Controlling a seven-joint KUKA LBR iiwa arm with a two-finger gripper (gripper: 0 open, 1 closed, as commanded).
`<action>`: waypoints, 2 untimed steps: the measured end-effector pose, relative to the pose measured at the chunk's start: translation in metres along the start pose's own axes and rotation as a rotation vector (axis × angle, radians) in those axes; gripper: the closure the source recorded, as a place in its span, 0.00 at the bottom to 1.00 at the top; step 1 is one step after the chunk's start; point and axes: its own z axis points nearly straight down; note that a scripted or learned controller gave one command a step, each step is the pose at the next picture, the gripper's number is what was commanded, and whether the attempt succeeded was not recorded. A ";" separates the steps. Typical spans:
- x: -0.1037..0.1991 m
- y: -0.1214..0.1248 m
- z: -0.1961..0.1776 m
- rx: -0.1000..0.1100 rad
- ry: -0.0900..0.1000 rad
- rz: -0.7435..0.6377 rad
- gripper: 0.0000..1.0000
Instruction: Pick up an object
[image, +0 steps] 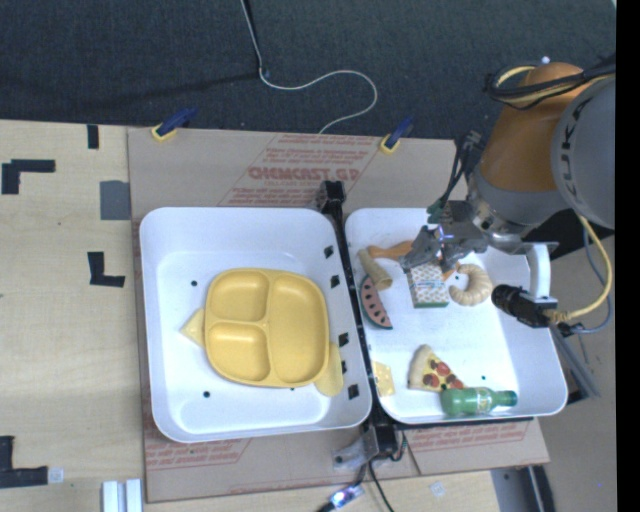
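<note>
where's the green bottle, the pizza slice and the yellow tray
green bottle (474, 401): camera view, mid-body
pizza slice (431, 370): camera view, topping face
yellow tray (268, 327): camera view, central divider

Faint red print on the cardboard sheet

The cardboard sheet (300, 170) under the two bins carries red block lettering above the left bin, seen upside down from this camera and too blurred to spell out. The small carton (428, 288) in the right bin has a printed pattern, but no words on it can be read.
</note>
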 end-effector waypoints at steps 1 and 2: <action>0.044 -0.027 0.012 0.002 0.000 -0.001 1.00; 0.089 -0.056 0.018 0.003 0.000 -0.001 1.00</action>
